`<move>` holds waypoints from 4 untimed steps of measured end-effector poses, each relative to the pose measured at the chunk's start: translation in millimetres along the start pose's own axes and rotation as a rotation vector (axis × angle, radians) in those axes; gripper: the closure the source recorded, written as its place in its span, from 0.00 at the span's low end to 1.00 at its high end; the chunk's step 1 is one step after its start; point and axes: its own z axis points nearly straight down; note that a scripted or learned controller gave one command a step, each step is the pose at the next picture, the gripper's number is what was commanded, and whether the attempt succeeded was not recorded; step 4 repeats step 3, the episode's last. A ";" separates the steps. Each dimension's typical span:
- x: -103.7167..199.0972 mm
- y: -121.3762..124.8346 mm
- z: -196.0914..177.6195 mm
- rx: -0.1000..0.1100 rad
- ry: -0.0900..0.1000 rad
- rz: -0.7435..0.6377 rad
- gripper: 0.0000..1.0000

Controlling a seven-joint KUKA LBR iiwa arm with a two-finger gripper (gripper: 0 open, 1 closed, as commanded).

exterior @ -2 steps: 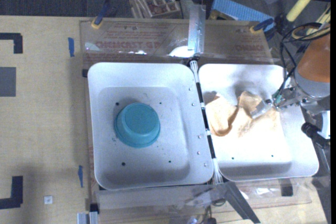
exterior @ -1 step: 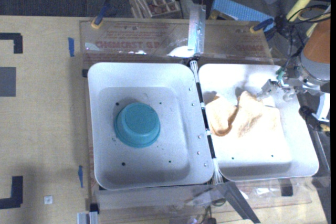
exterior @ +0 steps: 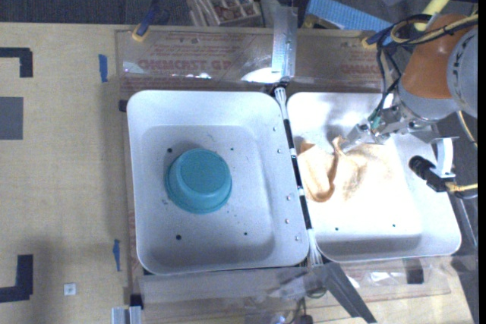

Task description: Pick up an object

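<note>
1. Fingers of the gripper (exterior: 343,143) reached down into the right bin (exterior: 433,235), their tips meeting the upper end of a tan, floppy object (exterior: 325,172); whether they were spread or pinching it I cannot tell, since glare on the white floor washed out the tips.
2. That tan object lay in the right bin near its left wall, one end curling up toward the gripper and the rest sagging in a loop onto the floor.
3. Judged from this, the pick was at the grasping stage: the gripper had reached its target, but most of the object sat on the bin floor, so a lift clear of the bin remained to be done.
4. A teal bowl (exterior: 199,179) sat upside down in the left bin (exterior: 152,121), well apart from the arm (exterior: 444,72) and untouched.
5. The arm was cut off at the right edge, and cables crossed in front of its orange band, hiding part of the wrist.
</note>
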 end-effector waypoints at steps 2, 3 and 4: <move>-0.7 1.2 -11.1 -0.004 -0.002 0.000 0.00; 66.4 15.4 2.1 0.001 0.004 -0.034 0.00; 66.4 15.4 2.1 0.001 0.004 -0.034 0.00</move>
